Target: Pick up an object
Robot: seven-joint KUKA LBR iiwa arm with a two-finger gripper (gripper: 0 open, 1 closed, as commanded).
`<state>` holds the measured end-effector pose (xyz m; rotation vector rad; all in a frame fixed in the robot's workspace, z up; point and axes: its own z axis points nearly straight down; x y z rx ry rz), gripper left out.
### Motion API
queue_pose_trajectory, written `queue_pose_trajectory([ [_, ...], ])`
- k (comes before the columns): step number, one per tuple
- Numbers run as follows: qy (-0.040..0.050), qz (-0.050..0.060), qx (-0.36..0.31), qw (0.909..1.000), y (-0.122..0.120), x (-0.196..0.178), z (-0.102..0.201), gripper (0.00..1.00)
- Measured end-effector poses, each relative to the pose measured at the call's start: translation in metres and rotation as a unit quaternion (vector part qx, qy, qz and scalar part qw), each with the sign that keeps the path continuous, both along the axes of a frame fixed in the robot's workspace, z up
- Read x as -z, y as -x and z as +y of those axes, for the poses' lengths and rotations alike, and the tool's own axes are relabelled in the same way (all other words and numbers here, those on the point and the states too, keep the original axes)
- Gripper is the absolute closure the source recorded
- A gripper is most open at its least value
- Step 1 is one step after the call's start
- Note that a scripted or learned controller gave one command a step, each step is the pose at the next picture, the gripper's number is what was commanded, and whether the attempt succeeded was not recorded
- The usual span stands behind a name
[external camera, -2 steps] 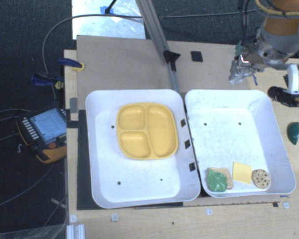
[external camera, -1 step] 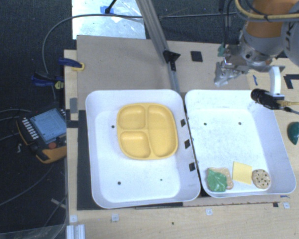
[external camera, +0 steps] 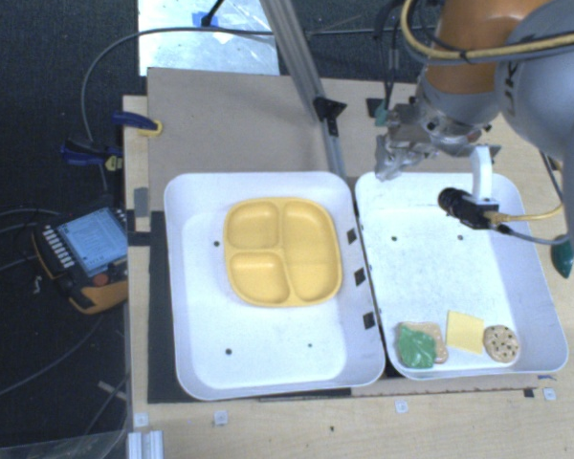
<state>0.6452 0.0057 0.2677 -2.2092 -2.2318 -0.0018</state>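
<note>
The fingers point(external camera: 390, 165) hang at the right bin's point(external camera: 517, 256) far rim; whether they are parted or closed, I cannot tell. The green sandwich point(external camera: 419, 344), cheese slice point(external camera: 465, 332) and cookie point(external camera: 501, 343) lie well below them.

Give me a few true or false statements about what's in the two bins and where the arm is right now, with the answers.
1. The yellow divided plate lies in the left bin. True.
2. The plate has two compartments. False: it has four.
3. A green food item, a yellow cheese slice and a round cookie sit along the near edge of the right bin. True.
4. The end effector hangs over the cookie. False: it is at the right bin's far left corner, well away from the food.
5. The cheese slice lies on the plate. False: it lies in the right bin, between the green item and the cookie.
</note>
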Motion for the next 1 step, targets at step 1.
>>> queue_pose_trajectory([
  [1, -0.0002, 0.0, 0.0, 1.0, 0.0102, 0.0215, 0.0513, 1.0],
])
